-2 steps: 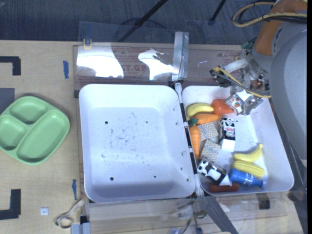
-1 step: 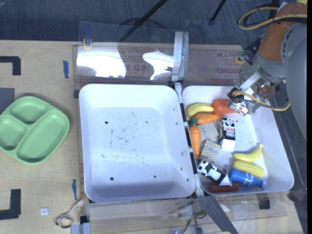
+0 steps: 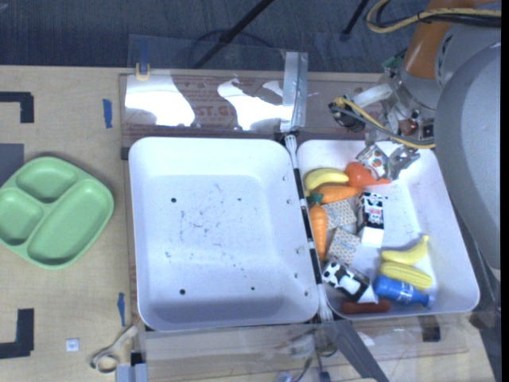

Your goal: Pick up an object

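The gripper [image 3: 390, 159] hangs over the far end of the right bin [image 3: 453, 213], its grasp indiscernible, just beside an orange toy [image 3: 362, 173] atop the pile (judged light, rigid, slick plastic), best pinched across its narrow middle.

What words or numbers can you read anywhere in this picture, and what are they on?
None can be read for sure.
Brown strip behind the left bin: faint reddish letters, washed out by glare, unreadable.
Small black-and-white carton in the right bin: markings too small and blurred.
Patterned packets by the carrot: a speckled print, no letters I can make out.
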`<act>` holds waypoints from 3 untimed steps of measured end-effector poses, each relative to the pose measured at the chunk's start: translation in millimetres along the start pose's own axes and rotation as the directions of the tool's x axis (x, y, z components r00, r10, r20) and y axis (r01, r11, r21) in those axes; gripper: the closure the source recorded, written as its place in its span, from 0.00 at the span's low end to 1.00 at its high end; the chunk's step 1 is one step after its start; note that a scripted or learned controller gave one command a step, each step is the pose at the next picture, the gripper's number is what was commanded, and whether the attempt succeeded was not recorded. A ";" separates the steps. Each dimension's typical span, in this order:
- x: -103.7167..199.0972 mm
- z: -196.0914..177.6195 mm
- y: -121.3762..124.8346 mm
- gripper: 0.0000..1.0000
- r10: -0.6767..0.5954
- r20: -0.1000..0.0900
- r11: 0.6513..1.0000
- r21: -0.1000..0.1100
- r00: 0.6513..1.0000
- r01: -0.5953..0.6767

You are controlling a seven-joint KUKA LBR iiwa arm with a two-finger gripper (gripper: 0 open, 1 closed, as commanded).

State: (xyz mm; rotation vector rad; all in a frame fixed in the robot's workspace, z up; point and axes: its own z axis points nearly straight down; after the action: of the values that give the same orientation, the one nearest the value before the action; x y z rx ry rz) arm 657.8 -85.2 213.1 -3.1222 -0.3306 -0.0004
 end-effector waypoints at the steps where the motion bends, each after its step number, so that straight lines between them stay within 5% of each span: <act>1: 3.9 28.9 -33.1 1.00 0.011 0.001 1.000 0.001 1.000 -0.011; 2: -13.7 29.2 -69.6 1.00 0.010 0.002 1.000 0.001 1.000 -0.010; 3: 12.2 28.9 -75.9 1.00 0.009 0.000 1.000 0.001 1.000 -0.009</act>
State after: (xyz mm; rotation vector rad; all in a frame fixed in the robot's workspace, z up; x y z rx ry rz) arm 653.8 -8.4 184.3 -3.1231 -0.3170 0.0000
